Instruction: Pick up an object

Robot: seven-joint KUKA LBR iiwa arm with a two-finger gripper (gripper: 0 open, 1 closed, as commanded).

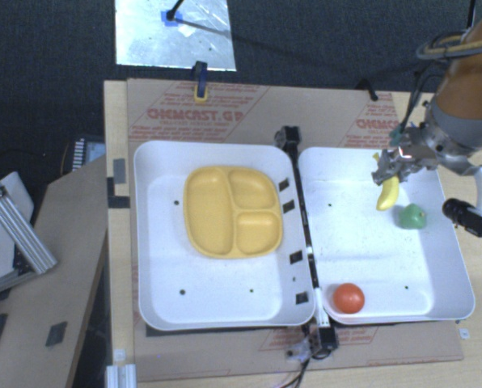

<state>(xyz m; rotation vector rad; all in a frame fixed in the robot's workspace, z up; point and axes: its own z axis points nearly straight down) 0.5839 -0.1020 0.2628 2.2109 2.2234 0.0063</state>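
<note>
Banana (388, 193) hangs just below the gripper (389, 166), seemingly pinched at its top end, apparently lifted above the right bin (370, 249); whether the grasp is firm, I cannot tell.

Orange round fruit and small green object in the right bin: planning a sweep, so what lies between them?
In the camera view, only bare white bin floor lies between the orange round fruit and the small green object.
</note>
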